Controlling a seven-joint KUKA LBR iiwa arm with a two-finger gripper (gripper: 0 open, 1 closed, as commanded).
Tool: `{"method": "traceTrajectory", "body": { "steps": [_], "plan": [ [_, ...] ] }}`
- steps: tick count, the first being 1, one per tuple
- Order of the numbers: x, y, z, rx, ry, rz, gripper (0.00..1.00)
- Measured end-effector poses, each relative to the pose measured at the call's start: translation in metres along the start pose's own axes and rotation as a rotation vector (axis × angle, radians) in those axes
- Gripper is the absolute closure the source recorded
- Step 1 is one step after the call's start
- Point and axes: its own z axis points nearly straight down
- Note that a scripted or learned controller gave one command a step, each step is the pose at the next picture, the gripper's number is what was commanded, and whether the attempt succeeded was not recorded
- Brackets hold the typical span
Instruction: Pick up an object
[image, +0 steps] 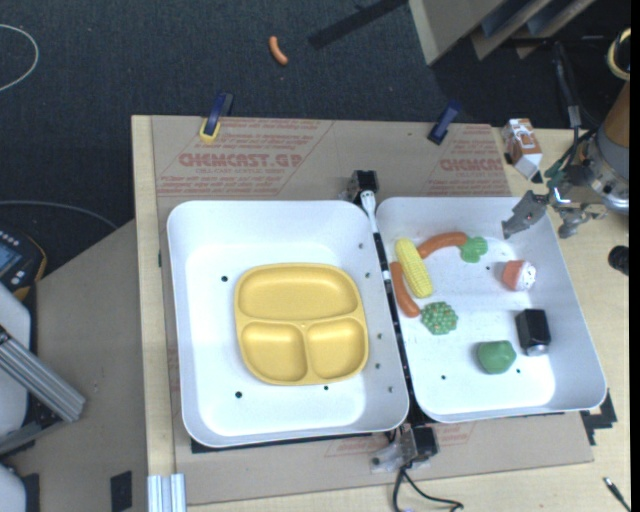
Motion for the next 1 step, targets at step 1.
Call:
{"method": "traceTrajectory", "body": {
  "steps": [1],
  "plan": [
    [0.0086, 0.0044, 0.0580, 0.001, 0.001, -0.002, 0.00]
  ]
}}
